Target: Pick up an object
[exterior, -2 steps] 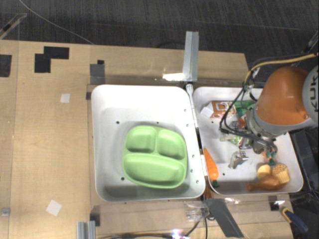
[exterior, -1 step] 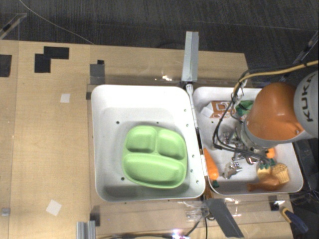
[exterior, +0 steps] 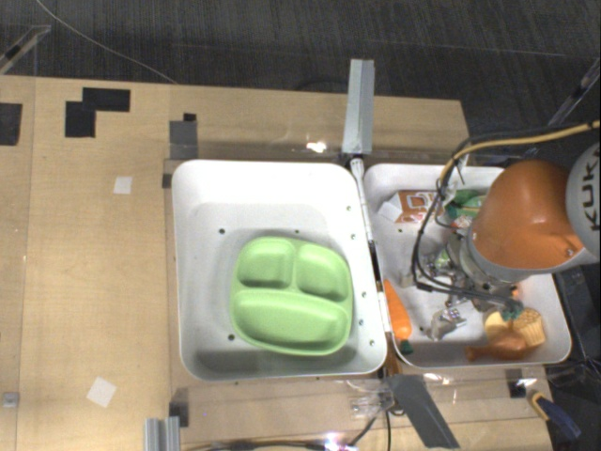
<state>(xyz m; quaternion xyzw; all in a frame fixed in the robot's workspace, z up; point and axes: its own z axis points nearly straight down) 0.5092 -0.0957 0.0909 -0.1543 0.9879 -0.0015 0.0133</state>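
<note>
Objects for picking, an orange carrot [exterior: 399,314] and yellow toys [exterior: 515,325], lie in the right bin [exterior: 562,338]. Low above them hangs the gripper [exterior: 460,303], its opening impossible to tell. A green tray [exterior: 291,294] sits in the left bin [exterior: 202,195].

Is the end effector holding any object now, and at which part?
It cannot be told: the end effector is low in the right bin, under the arm's wrist.

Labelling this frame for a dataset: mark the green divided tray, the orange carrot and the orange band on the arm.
green divided tray [exterior: 293,295], camera view, on the ridge between its compartments.
orange carrot [exterior: 398,314], camera view, mid-body, at the right bin's left wall.
orange band [exterior: 526,216], camera view, centre of its domed top.
</note>
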